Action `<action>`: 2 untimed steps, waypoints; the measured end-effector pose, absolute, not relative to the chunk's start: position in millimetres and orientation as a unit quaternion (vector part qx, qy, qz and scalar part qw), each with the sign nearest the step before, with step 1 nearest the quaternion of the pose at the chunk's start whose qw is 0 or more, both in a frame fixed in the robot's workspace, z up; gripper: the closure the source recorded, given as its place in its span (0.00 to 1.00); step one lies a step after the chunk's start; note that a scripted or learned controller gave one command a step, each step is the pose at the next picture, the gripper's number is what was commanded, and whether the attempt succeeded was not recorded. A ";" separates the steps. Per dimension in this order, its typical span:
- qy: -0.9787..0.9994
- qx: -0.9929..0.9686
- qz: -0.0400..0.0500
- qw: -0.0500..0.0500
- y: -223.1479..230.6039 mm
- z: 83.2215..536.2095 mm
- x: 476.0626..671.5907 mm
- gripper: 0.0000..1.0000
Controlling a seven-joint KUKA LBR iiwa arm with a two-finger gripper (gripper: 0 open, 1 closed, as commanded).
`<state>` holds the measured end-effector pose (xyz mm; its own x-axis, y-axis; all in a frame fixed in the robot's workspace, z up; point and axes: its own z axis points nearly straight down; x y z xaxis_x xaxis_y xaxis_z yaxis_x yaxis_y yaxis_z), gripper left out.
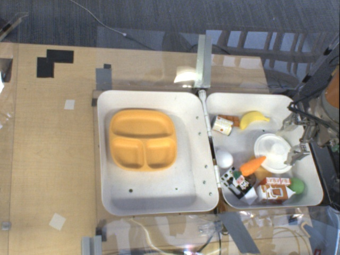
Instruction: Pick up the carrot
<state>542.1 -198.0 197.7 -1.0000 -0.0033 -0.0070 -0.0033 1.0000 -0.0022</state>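
Pale wooden bench (48, 158) fills most of the view, with dark grey carpet (159, 4) beyond its far edge and two shallow white bins side by side on it.

In the right bin (276, 102), the carrot (253, 166) lies tilted near the middle of the bin's near half, free of the gripper. Its upper end touches or overlaps the rim of a white bowl (272, 152) just to its right. A small black-and-white object (237, 184) sits just beside the carrot's lower end, toward the near-left corner. A white egg-like ball (224, 158) rests against the bin's left wall, near the carrot. Along the near edge stands a brown and white carton (275, 190), with a green rounded item (297, 185) just beside it in the near-right corner. Toward the far edge lie a yellow banana (253, 119) and, to its left, a small white and brown packet (222, 125).

The gripper (298, 141) hangs over the right bin's right edge, just beside the bowl and apart from the carrot. Whether its claw is released or clenched cannot be told; nothing is seen held in it.

The left bin (122, 195) holds an orange divided tray (142, 139) in its far-left part.
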 end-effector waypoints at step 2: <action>0.998 -0.065 -0.004 0.023 -97.4 101.7 583.4 0.00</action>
